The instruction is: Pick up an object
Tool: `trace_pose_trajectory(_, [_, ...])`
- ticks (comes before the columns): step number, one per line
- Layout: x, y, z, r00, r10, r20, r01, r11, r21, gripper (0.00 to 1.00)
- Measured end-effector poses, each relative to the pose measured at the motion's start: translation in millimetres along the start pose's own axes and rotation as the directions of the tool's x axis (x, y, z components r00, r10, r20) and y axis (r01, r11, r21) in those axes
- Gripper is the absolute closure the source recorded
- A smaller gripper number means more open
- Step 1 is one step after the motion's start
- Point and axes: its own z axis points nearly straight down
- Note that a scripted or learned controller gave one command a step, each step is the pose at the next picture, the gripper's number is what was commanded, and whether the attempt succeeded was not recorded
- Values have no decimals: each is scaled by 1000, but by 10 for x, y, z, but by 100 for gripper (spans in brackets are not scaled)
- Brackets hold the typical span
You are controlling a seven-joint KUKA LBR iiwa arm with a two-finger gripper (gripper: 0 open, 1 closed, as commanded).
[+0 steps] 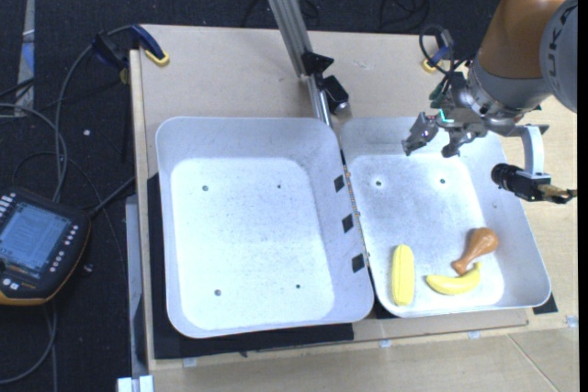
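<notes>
Tool (435,140) at the arm's wrist, hovering over the far edge of the right bin (522,287), at about 12 o'clock of that bin; its two fingers appear spread apart with nothing between them, so I read it as released and carrying nothing. Candidate objects lie together at the bin's near end, around 5 o'clock from the tool and well apart from it: a yellow corn cob (402,274) lying lengthwise, a banana (452,284) curved just beside it, and a brown drumstick-shaped toy (476,249) whose thin end touches or nearly touches the banana. Left bin (175,289) sits alongside on the desk (230,69). Step in hand, as I judge it: approach, before any grasp. Next move calls for travel toward 5 o'clock, choosing one object, aligning the fingers across its narrow width, then descending; the corn cob looks least crowded.
</notes>
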Motion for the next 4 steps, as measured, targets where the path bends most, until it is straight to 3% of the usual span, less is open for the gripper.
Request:
trace_pose_trajectory(1, [0, 0, 0, 1000, 0, 0, 0, 1000, 0, 0])
trace_pose_trajectory(3, [-62, 29, 1149, 1000, 0, 0, 0, 1000, 4, 0])
trace_pose_trajectory(4, [-60, 28, 1247, 1000, 0, 0, 0, 1000, 1, 0])
